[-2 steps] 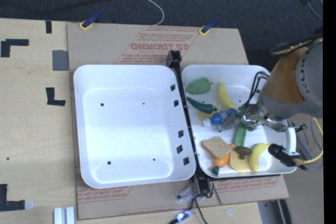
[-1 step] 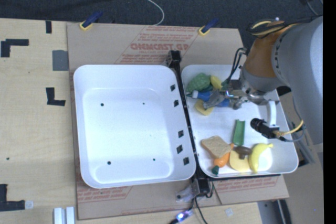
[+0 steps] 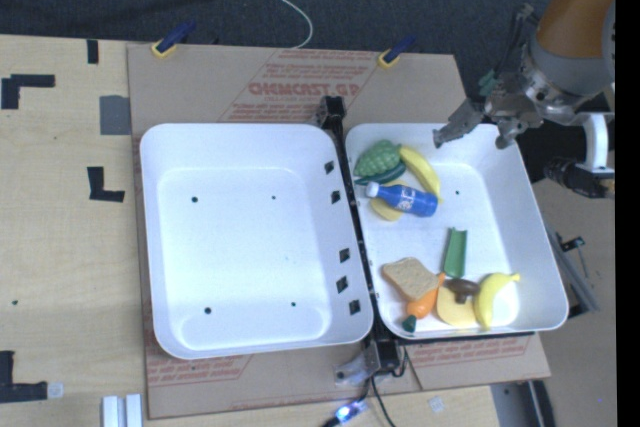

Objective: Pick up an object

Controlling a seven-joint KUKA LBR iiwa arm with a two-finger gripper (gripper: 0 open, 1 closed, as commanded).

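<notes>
My gripper (image 3: 472, 133) hangs over the far edge of the right bin (image 3: 510, 215), its two fingers spread open with nothing between them. Below and left of it lie a green leafy vegetable (image 3: 380, 159), a yellow banana (image 3: 420, 169) and a blue bottle (image 3: 404, 199) with a yellow piece under it. At the bin's near end sit a green stick (image 3: 456, 252), a slice of bread (image 3: 408, 277), an orange carrot (image 3: 424, 303), a second banana (image 3: 497, 296) and a yellow round piece (image 3: 455, 312).
The left bin (image 3: 240, 235) sits beside the right one, joined by a black clip divider (image 3: 345, 215). Both rest on a cardboard sheet (image 3: 290, 85) held by blue and yellow clamps. A cable (image 3: 285, 0) hangs at the back.
</notes>
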